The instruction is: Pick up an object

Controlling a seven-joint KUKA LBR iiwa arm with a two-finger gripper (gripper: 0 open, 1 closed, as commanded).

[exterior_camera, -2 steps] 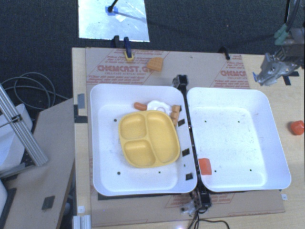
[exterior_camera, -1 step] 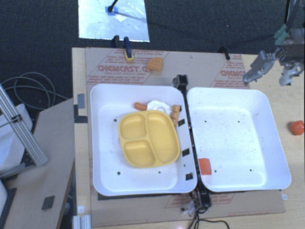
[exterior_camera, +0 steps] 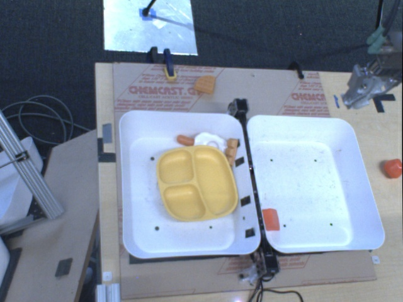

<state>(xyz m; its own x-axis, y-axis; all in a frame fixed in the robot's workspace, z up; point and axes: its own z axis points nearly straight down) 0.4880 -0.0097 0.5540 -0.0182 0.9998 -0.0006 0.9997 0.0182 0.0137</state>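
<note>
Orange and small, the block lies alone at the lower-left corner of the right bin, probably the easiest pick: descend straight over it, clear of the bin wall. The yellow tray crowds the left bin. The gripper hangs at the upper right, touching nothing; whether its jaws are spread, I cannot tell.

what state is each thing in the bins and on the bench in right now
yellow divided plate: right side up in left bin
sausage: lying flat beside plate
orange block: resting in right bin
tool: raised beyond right bin
red object: on bench
</note>
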